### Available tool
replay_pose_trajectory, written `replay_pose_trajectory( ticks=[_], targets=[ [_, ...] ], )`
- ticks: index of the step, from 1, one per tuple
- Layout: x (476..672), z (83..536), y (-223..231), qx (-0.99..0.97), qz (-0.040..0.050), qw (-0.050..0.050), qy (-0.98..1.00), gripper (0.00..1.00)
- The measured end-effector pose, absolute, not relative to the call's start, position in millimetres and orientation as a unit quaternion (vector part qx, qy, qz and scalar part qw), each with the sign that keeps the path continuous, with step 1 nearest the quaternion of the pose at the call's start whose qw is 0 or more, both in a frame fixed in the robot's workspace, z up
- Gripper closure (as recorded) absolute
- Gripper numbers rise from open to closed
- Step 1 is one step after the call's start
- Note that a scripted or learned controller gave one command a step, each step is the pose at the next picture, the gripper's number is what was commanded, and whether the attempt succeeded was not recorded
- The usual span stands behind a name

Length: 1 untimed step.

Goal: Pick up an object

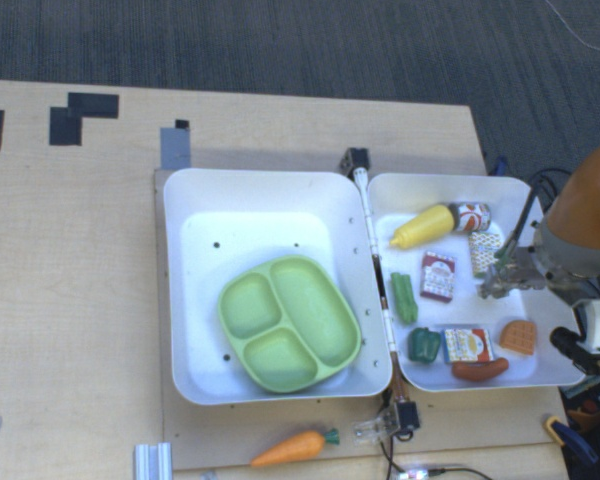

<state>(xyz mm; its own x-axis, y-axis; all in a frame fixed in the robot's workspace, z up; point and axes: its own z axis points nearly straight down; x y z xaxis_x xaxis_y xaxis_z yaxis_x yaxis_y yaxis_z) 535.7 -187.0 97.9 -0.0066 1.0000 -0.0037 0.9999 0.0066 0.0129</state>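
The right bin holds several toy foods. A yellow mustard bottle and a red-and-white can lie at the back. A red box and a green pickle are in the middle. A dark green pepper, a red-and-white carton, a sausage and an orange waffle lie along the front. My gripper reaches in from the right and hangs low over the bin's right half, just in front of a pale patterned packet.
The left bin carries a light green divided plate. A toy carrot lies on the bench in front of the bins. The grey and orange arm covers the right bin's right rim. Cables and clips sit near the front right corner.
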Motion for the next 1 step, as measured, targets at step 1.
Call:
replay_pose_trajectory(
  ticks=[1],
  targets=[
    [627.5,85.4,-204.9,0.705,0.0014,0.002,0.709,1.0]
  ],
)
